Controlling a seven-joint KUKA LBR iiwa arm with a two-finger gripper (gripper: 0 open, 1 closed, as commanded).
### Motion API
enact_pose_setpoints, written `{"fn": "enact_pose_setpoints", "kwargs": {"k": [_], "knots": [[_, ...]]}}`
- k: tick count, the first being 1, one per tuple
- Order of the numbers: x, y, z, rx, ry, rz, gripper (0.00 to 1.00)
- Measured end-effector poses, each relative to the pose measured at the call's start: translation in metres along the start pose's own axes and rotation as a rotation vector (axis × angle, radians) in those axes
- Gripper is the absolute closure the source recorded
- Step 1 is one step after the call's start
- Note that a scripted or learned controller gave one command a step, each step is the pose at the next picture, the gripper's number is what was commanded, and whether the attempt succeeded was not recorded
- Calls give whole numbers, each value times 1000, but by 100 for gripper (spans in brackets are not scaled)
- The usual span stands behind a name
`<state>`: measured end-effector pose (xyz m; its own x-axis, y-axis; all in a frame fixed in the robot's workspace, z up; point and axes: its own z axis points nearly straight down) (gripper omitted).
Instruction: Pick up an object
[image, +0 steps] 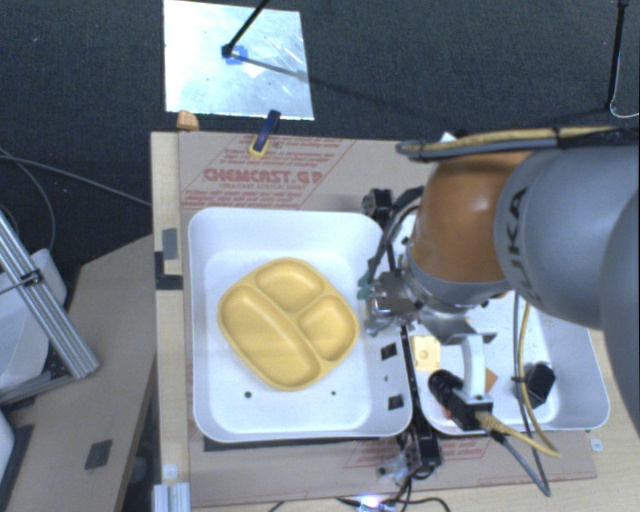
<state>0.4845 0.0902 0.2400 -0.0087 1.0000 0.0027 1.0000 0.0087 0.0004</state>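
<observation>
Arm (560, 240) looms over the seam between two white bins; one yellow plate (288, 322) sits in the left bin (215, 400).
Arm: smooth grey shell, glossy orange band, rounded. Tool (392, 305) hangs below the wrist at the left bin's right wall, just beside the plate's right edge; open or closed, cannot tell. Plate: one, matte plastic, rounded outline, three compartments (one long, two smaller), lying flat mid-bin and skewed. Right bin (590, 405): one small black chunky piece (540, 383) near its front right, one small flat orange-yellow square (425, 352) at its left side. Both bins are shallow, smooth, with rounded corners, on one brown cardboard sheet (280, 170) with red print. One crinkled silvery sheet (240, 55) on dark carpet behind.
</observation>
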Motion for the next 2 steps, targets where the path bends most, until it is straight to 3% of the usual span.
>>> {"fn": "enact_pose_setpoints", "kwargs": {"k": [1, 2], "knots": [[-86, 34, -4, -4, -6, 16, 100], [-58, 2, -186, -19, 1, 0, 100]]}}
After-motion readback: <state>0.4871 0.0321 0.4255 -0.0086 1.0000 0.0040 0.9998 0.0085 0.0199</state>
